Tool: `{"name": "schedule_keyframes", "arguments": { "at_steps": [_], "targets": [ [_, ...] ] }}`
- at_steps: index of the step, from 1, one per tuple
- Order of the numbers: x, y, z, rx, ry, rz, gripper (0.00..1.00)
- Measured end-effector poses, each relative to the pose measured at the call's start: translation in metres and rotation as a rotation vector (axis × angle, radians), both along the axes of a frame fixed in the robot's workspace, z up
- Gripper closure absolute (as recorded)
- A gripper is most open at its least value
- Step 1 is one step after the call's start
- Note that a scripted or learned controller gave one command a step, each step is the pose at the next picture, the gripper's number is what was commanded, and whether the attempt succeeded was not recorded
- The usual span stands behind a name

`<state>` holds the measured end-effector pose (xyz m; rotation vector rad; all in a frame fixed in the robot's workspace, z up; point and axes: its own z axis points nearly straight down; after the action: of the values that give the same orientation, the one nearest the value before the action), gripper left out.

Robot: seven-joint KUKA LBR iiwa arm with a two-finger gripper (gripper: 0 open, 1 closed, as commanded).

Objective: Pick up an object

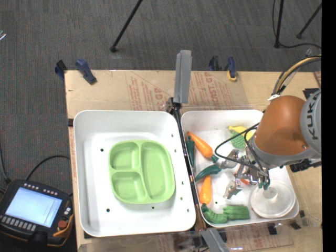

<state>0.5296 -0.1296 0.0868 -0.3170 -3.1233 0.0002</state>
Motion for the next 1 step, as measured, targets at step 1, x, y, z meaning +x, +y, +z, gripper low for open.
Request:
{"name": "schedule_keyframes", "arguments": {
  "at_steps": [1],
  "targets": [
    [-0.0131,0.0285,0.0,0.002,0.0,-0.044,0.0]
  ]
}}
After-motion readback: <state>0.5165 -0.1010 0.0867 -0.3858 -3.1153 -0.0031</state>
